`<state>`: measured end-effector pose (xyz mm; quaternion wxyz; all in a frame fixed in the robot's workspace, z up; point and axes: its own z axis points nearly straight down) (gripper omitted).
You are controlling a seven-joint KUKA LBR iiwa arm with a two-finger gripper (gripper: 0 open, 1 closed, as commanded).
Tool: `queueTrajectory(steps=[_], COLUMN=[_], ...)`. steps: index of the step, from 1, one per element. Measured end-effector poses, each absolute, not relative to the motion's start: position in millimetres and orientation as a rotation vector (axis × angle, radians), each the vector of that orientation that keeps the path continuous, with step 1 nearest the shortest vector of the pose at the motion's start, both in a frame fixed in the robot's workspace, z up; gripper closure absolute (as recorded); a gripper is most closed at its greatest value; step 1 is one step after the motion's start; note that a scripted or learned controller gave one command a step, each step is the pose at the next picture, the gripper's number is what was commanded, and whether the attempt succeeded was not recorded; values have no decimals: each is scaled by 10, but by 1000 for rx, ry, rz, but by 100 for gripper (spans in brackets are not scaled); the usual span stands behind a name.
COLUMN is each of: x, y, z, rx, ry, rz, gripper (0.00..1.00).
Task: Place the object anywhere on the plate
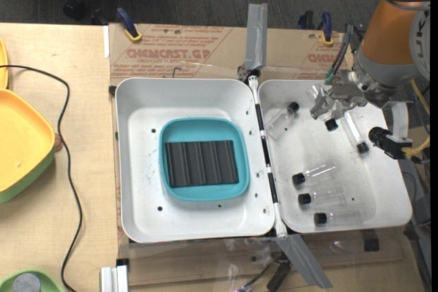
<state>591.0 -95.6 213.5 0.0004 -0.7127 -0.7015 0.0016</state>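
Note:
A teal plate (203, 161) with a dark ribbed middle lies in the left bin (137, 147). Several clear vials with black caps lie scattered in the right bin (383, 195): one (280, 118) at the upper left, one (354, 132) under the wrist, and others (316, 174) toward the front. My gripper (326, 109) hangs low over the upper part of the right bin, right above a black cap (331, 124). The wrist hides what lies directly beneath it. I see nothing held.
The arm's orange band (397, 17) and grey wrist cover the right bin's upper right corner. A metal divider (263, 147) separates the bins. Yellow dishes (20, 140) and a black cable (68, 147) lie on the wooden table to the left.

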Motion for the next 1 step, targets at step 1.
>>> queueTrajectory(steps=[1], x=[5911], y=[-956], z=[2136], rx=[-2238], ry=[-2203], rz=[5], gripper=[0])
